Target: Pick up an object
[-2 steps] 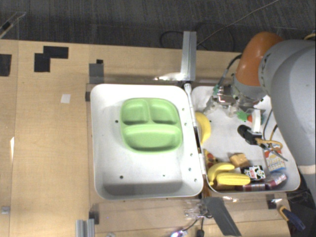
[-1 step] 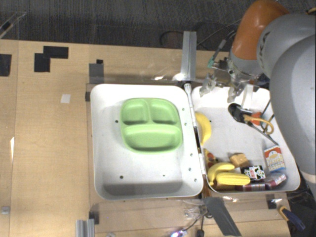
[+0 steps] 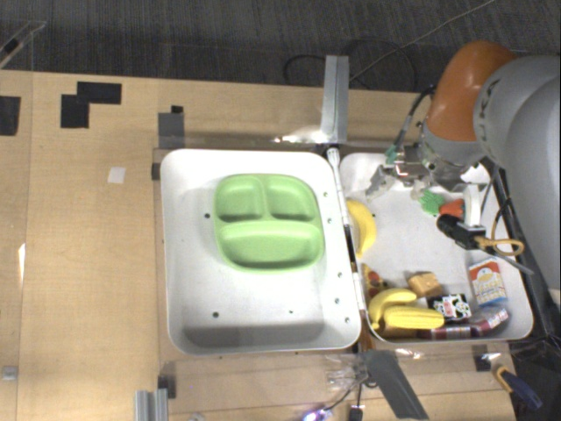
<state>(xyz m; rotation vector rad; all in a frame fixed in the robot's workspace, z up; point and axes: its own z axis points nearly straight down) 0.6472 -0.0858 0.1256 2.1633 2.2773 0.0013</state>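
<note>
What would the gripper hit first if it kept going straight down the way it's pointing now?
Most likely bare floor of the right bin. The gripper points down over the bin's upper part, with the banana a little to its left in the picture. Depth is hard to judge from this slanted view, so that is a guess.

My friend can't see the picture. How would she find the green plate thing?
Look at the two white bins; take the left bin, away from the grey arm. The green tray lies in its middle. It is pale green with three compartments, and the bananas and small items lie in the other bin.
</note>
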